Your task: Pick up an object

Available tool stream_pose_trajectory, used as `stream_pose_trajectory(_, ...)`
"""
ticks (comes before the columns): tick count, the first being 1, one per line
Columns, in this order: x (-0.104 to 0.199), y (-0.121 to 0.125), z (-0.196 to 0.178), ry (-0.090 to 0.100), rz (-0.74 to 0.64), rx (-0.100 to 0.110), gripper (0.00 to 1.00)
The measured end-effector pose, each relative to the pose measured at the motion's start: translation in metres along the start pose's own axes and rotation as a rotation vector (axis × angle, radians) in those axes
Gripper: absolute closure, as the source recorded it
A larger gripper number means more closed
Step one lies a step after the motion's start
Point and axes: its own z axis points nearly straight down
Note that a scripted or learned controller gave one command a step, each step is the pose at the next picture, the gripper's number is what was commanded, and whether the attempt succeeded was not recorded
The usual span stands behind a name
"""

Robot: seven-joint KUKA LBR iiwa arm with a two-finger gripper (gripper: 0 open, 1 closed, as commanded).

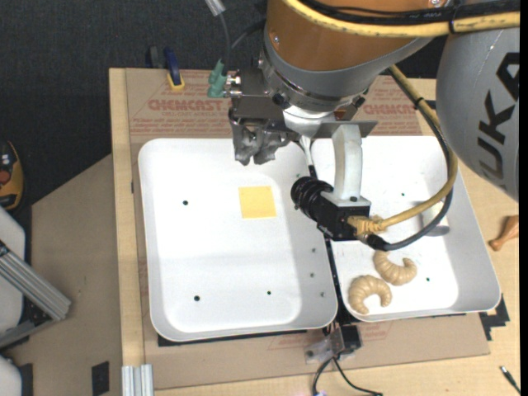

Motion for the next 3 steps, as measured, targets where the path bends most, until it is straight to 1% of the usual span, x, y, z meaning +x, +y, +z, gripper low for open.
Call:
stream_pose_trajectory(1, -0.002, -0.006, 0.157, -0.017, 0.004, 0.034, 1.00)
stream_pose_trajectory(2, 0.000, -0.001, 0.007, -0.003, 0.000, 0.005, 1.00)
stream_pose_trajectory(3, -0.007, -0.006, 0.156, -0.017, 0.005, 0.034, 1.00)
